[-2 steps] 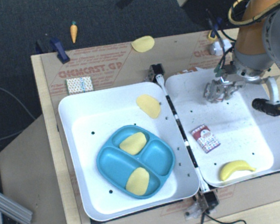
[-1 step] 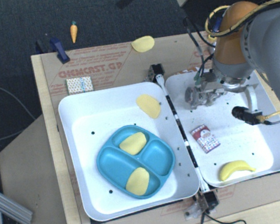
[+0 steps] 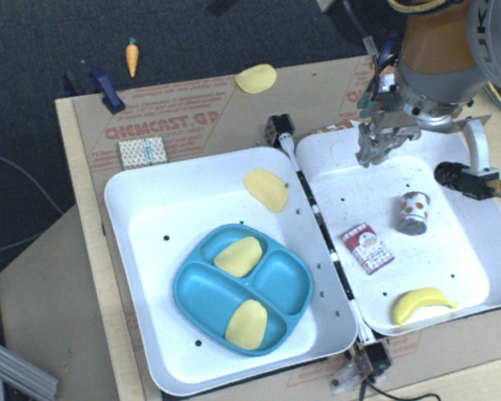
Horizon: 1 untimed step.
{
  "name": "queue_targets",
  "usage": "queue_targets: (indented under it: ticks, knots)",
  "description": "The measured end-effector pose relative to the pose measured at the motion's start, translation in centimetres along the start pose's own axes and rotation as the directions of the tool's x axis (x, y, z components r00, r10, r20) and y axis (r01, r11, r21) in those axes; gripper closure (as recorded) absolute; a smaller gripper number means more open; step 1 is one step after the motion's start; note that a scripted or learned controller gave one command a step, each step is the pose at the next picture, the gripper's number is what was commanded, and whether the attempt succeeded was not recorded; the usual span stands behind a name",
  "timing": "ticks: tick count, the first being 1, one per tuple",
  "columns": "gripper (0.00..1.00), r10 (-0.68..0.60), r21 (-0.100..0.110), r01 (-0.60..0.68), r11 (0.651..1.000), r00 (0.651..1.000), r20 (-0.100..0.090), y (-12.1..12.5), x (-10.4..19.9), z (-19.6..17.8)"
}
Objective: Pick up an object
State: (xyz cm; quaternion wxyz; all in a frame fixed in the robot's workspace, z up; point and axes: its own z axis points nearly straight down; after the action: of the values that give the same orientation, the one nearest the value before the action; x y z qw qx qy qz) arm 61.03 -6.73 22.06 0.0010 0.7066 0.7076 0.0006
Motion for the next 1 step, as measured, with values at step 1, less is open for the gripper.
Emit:
queue_targets:
  ticks: [1]
  knots:
    - [0.0,0.0,0.002,0.0,1.0,1.0,0.0,-0.04,0.0,0.07]
